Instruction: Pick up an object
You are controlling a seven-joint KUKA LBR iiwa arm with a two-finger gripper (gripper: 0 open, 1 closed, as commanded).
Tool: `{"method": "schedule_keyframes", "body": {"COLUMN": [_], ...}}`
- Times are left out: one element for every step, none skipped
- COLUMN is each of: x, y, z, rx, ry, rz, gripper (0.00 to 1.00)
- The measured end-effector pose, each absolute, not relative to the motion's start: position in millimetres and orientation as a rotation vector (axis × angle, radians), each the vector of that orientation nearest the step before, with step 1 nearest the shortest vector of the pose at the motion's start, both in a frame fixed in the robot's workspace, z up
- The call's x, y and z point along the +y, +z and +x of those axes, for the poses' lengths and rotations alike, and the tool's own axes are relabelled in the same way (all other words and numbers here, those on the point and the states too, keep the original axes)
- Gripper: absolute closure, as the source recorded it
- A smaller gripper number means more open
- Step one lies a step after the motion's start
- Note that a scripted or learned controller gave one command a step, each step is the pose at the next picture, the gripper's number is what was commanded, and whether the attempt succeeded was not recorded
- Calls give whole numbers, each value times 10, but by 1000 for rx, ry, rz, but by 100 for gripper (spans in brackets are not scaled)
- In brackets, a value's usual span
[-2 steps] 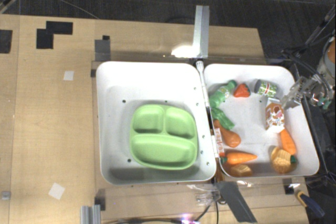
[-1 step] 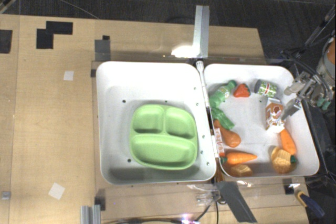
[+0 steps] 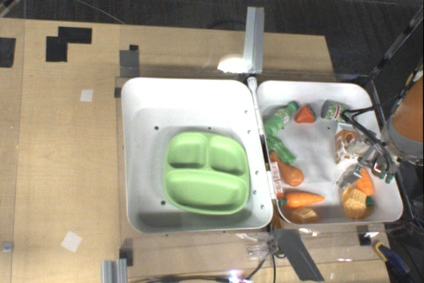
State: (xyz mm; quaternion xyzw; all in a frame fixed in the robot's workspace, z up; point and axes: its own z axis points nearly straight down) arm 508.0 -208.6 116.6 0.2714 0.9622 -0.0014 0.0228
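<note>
Claw [image 3: 361, 172] low in right bin [image 3: 331, 87], lower right of frame, beside orange toy [image 3: 364, 183]; finger state cannot tell. Grasp unconfirmed; lift still to do.

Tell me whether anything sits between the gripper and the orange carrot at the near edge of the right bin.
Nothing visible blocks it. The gripper is low at the right bin's right side, over an orange and yellow toy. The carrot lies to that toy's left across bare bin floor.
</note>
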Motion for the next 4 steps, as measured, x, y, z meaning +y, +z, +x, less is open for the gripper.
{"method": "schedule_keyframes", "body": {"x": [-2101,-2101,-2099,-2101], "y": [1091,1090,1089,1089], "z": [5063,5063,5063,5063], "rx": [2963,2965,2962,2964], "ry": [-7,-8,-7,-8], "rz": [815,809,819,812], "gripper": [0,0,0,0]}}
